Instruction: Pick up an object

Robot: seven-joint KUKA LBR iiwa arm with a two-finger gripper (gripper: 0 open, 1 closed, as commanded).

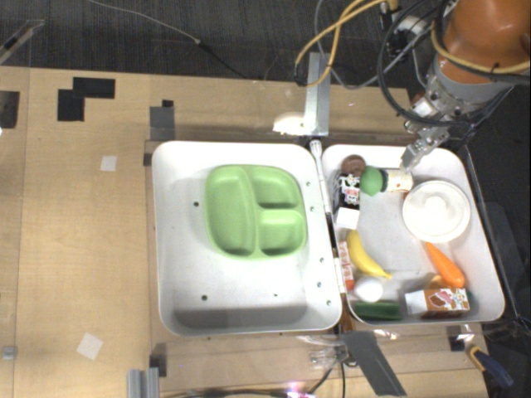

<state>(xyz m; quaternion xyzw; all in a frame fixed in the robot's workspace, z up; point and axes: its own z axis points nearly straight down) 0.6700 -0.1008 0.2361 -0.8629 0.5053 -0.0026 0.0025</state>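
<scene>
My gripper [413,154] hangs over the back of the right bin [481,222], just above and behind a green bottle [373,181] that lies on its side with its white cap pointing right. Nothing shows in the gripper. A round white bowl [437,209] sits just in front of the gripper. Further forward lie an orange carrot [445,264], a banana [365,255], a white ball [368,289], a dark green cucumber [380,310] and a brown carton [442,301]. A black-and-white carton [349,191] and a brown round item [353,164] are at the bin's back left.
The left bin [178,247] holds a green divided plate [254,210]. A metal post [316,98] stands behind the wall between the bins. Yellow and grey cables [348,15] loop above the arm's orange band [489,11].
</scene>
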